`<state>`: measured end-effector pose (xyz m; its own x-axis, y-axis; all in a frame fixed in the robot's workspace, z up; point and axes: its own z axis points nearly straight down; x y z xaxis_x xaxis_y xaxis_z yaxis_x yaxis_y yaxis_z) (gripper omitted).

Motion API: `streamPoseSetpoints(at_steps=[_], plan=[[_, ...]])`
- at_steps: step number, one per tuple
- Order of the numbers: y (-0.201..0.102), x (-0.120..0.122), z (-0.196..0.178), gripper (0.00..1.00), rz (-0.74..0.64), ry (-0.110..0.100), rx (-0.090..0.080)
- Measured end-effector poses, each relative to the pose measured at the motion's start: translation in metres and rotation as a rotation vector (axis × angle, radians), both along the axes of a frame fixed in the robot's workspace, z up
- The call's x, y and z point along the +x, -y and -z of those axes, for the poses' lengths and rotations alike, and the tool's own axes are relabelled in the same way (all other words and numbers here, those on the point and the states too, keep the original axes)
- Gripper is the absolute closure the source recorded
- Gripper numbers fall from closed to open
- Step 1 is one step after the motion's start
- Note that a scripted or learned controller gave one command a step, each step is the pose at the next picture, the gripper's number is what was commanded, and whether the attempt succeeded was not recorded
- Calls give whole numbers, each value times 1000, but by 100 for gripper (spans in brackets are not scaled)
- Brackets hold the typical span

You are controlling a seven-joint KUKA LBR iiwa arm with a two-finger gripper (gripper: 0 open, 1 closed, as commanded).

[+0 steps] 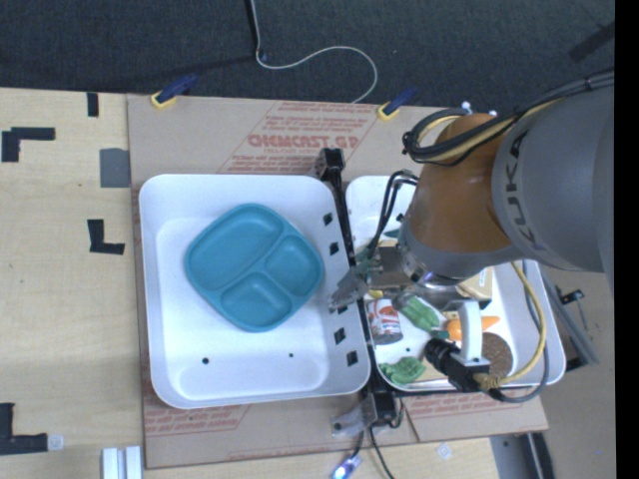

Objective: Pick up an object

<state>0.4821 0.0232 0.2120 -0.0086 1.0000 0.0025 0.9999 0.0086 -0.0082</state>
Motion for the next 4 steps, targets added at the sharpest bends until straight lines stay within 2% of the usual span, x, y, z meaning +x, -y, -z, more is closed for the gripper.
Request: streamPoseSetpoints(at_steps=[1,2,3,4], plan=[[-10,3,-199,0,3,25,0],[-10,2,-200,100,6,6,-4],[-4,2,-231,100,6,11,-2],[-34,2,-264,100,5,11,-2]])
